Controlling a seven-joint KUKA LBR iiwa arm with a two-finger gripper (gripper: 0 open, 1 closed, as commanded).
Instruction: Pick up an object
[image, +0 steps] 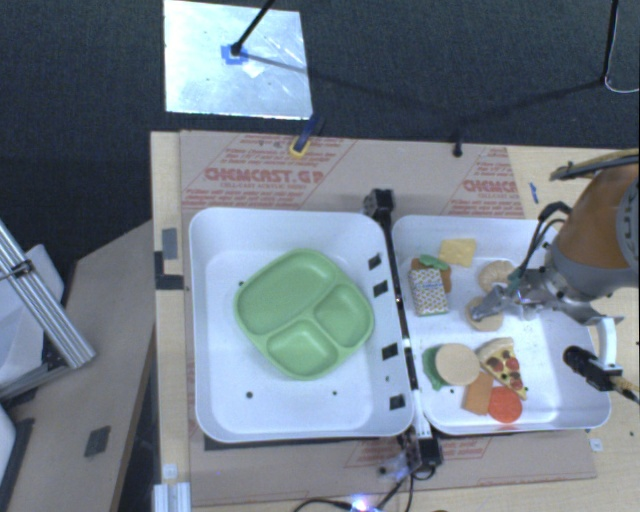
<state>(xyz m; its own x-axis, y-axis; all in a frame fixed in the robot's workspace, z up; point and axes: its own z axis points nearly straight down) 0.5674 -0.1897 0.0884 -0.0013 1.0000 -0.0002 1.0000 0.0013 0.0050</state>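
My gripper (497, 298) reaches in from the right and hangs low over the middle of the right bin (570, 400). It sits right above a tan round piece (485, 321), and I cannot tell whether it touches it. A round tan cookie (495, 272) lies just behind the gripper. To its left are a small patterned box (428, 291) and a yellow cheese slice (459, 251). Nearer the front lie a bun with green lettuce (455, 365), a pizza slice (503, 364), an orange piece (479, 395) and a red tomato slice (506, 407).
The left bin (215, 390) holds a green divided plate (302, 312). A black hinge strip (392, 300) runs between the two bins. The grey and orange arm (600, 240) covers the right bin's far right side. A shiny metal sheet (238, 60) lies beyond the bench.
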